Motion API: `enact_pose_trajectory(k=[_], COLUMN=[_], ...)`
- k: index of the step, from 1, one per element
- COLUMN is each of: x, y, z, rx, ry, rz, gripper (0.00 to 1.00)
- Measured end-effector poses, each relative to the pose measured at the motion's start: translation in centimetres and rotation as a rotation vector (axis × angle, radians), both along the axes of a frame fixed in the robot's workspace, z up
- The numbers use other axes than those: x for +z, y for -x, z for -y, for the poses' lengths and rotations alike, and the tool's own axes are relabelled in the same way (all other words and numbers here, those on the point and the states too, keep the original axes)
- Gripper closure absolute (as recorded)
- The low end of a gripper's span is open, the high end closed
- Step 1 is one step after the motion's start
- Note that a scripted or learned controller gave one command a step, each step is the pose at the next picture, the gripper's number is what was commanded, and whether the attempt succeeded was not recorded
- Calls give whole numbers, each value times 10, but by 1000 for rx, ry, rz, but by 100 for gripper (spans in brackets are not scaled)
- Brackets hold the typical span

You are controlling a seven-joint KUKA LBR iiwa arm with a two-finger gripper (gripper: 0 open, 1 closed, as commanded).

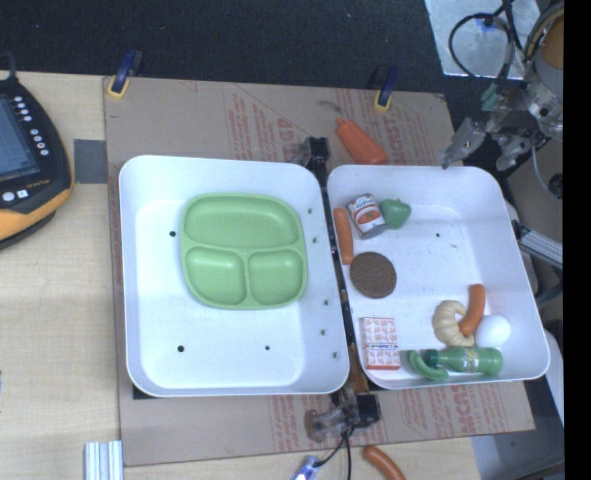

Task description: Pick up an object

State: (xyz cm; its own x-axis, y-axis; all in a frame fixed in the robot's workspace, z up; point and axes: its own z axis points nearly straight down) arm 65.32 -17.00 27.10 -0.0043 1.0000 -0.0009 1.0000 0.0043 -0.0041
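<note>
Far left, an orange-and-grey handheld control pendant with a dark screen [10,163] lies on the pale wooden surface [45,308]; beside it, the left shallow white bin [145,358] carries a light green plastic tray with three compartments [243,250], sitting up towards the bin's far side; across the divide, the right shallow white bin [455,233] is busy. Along its left wall lies a slim orange toy sausage [344,236]; just beside that, a small red-and-white can [364,215] touches a green toy pepper [394,212]; below them sits a brown round disc [373,274], apart from the rest; nearer the front, a red-and-white printed packet [378,342] lies flat. In the front right corner there's a cluster: a green bottle [455,362] on its side, a tan croissant-like piece [452,322], an orange sausage [472,309] leaning over it, a white egg [493,330]. An orange toy carrot [360,142] rests outside on the brown cardboard sheet [265,118]. Upper right, the grey two-finger gripper [475,140] hovers beyond the bin's far corner; its jaws look parted, holding nothing.
</note>
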Motion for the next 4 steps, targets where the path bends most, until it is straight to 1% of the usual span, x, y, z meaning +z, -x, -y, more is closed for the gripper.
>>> enact_pose_trajectory(k=[1,2,3,4], x=[-94,-131,-177,-78], y=[-3,31,78,37], z=[-34,-42,-70,-126], rx=[2,0,0,0], ry=[0,1,1,-1], rz=[-1,-1,4,2], gripper=[0,0,0,0])
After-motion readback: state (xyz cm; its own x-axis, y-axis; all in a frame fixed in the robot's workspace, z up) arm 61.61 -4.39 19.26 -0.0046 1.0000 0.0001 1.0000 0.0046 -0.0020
